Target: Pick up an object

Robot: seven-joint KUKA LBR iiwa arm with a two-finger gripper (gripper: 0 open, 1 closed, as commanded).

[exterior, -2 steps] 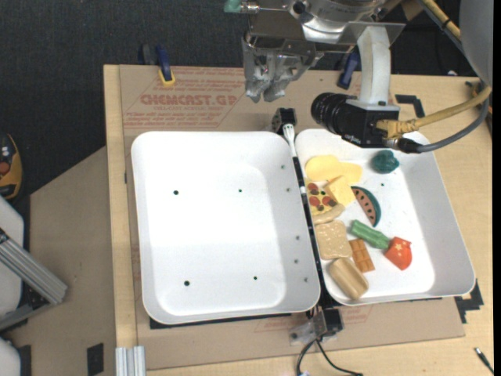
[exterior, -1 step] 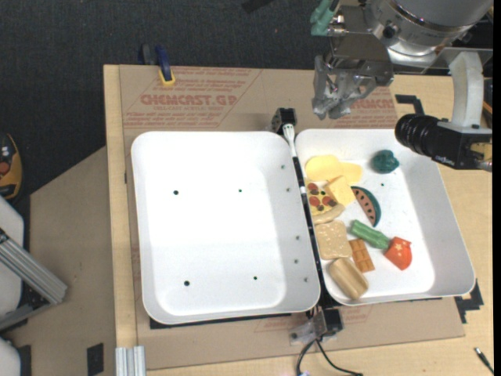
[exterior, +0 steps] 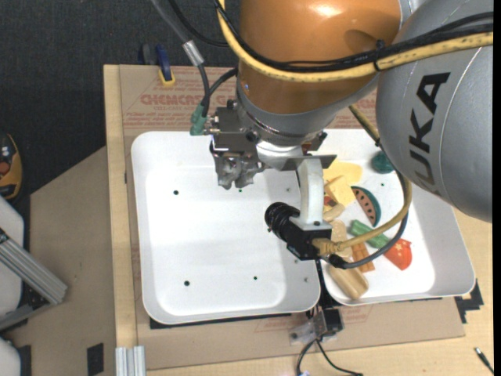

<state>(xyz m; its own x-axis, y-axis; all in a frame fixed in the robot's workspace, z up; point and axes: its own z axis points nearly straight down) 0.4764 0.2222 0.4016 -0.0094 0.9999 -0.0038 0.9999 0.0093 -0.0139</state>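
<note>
The tool hangs over the upper middle of the shallow white left bin; whether it is parted or closed cannot be told, and nothing shows in it. The pile of small coloured plastic toy foods lies well to its right, in the shallow white right bin, behind the arm's white bracket.

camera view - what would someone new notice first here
The arm's big orange band takes up the top middle, looming over the bench, with the grey KUKA-lettered link at the right. Below it the claw hangs over the left bin. The right bin holds a bright heap of toy food, among it a watermelon slice and a red piece.
</note>
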